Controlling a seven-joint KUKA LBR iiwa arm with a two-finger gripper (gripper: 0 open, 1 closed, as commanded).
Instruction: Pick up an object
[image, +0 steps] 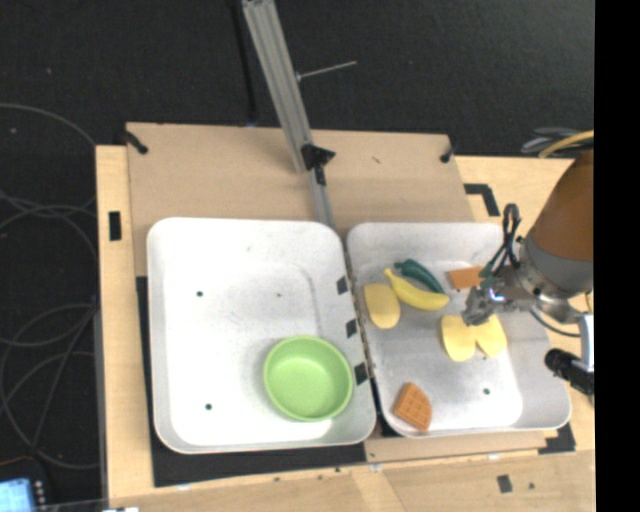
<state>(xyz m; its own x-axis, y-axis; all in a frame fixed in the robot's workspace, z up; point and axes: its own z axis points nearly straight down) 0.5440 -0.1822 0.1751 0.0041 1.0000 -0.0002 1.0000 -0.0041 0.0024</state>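
Hanging over the yellow toy (459, 340) at three o'clock, the gripper (484, 306) is hiding its grip; I cannot tell. It is risking nudging the banana (418, 293).

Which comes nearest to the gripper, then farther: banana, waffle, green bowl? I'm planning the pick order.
1. Banana, in the right bin, just left of the gripper.
2. Waffle, at the right bin's front edge.
3. Green bowl, in the left bin.
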